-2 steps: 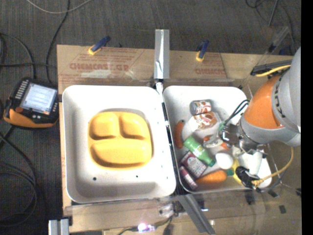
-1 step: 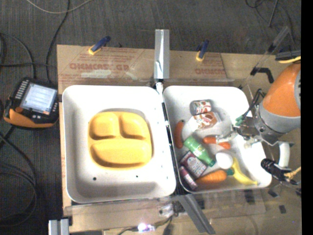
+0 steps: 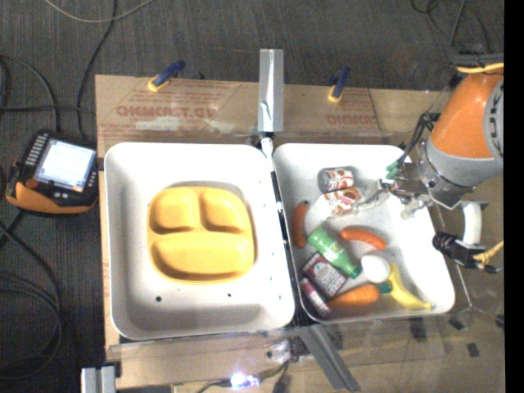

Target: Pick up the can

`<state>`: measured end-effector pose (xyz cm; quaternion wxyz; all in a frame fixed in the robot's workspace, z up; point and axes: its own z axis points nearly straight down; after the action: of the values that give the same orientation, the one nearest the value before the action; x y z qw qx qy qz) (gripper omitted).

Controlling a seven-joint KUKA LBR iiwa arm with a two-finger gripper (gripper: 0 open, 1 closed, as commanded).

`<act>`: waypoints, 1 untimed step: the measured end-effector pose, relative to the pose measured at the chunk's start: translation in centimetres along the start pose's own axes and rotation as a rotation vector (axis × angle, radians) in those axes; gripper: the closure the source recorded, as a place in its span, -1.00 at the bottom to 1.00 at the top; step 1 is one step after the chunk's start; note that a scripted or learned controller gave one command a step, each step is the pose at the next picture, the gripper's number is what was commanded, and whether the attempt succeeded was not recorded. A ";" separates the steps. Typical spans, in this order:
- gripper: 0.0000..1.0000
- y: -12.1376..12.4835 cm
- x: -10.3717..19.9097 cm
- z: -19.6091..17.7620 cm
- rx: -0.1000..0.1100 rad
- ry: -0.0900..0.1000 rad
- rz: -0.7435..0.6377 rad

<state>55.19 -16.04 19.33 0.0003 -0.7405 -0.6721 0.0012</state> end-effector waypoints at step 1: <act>-1.00 -0.7 0.8 -1.0 0.000 0.001 0.022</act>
<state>54.54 -15.22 20.33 0.0007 -0.7479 -0.6638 0.0009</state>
